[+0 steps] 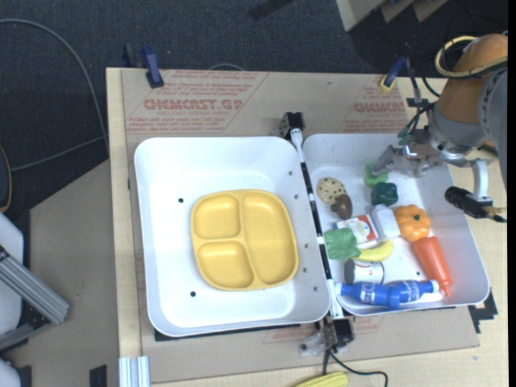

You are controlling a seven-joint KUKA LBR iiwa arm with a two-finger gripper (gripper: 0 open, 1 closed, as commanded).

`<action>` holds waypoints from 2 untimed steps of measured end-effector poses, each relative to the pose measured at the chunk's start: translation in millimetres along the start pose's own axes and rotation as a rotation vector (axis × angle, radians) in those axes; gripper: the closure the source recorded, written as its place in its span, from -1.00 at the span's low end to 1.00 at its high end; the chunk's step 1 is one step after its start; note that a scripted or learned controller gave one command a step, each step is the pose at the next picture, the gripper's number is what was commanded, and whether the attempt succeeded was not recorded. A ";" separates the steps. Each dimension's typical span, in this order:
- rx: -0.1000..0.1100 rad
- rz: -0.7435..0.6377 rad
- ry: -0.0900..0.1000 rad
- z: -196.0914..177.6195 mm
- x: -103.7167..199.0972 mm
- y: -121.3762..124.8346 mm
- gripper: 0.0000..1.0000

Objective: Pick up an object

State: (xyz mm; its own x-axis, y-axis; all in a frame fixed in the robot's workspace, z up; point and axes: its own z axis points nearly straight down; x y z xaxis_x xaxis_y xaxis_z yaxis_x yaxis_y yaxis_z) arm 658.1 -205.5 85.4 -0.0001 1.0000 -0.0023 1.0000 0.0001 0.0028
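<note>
Hand: the metal hand (393, 161) hangs over the right white bin's (472, 248) far edge; grip state unclear.
Object: a small dark-green plastic toy (384, 192), lumpy, lies just beneath it, near that far edge.
Left bin: yellow three-compartment plastic tray (243, 239) at centre.

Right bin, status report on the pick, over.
Tool low in right bin, grip unclear. Green toy just beside it. Cookie, carrot nearby.
</note>
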 end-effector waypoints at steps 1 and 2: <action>0.004 -0.001 0.005 0.4 65.7 -15.7 -1.00; 0.003 0.000 0.001 0.4 33.0 -21.9 -1.00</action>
State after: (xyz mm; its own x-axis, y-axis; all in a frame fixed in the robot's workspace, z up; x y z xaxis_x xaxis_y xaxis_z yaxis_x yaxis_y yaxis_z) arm 636.2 -172.6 84.8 0.0003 1.0000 -0.0012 1.0000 -0.0003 0.0001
